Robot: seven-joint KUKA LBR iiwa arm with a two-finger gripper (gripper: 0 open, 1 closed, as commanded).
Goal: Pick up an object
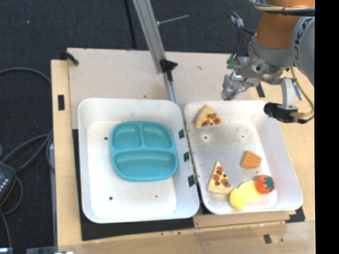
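Camera view shows the gripper [231, 91] hovering above the right bin's [279, 142] far rim, jaw state impossible to tell; reaching is in hand, and descending onto the nearby pizza slice [207, 117] seems next.

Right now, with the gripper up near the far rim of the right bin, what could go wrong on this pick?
1. The gripper hangs at the right bin's far rim; a straight descent may strike the rim.
2. The nearest pizza slice lies against the bin's sloping wall, so it may slide away.
3. The lemon, tomato and second pizza slice crowd together; a grab there may nudge neighbours.
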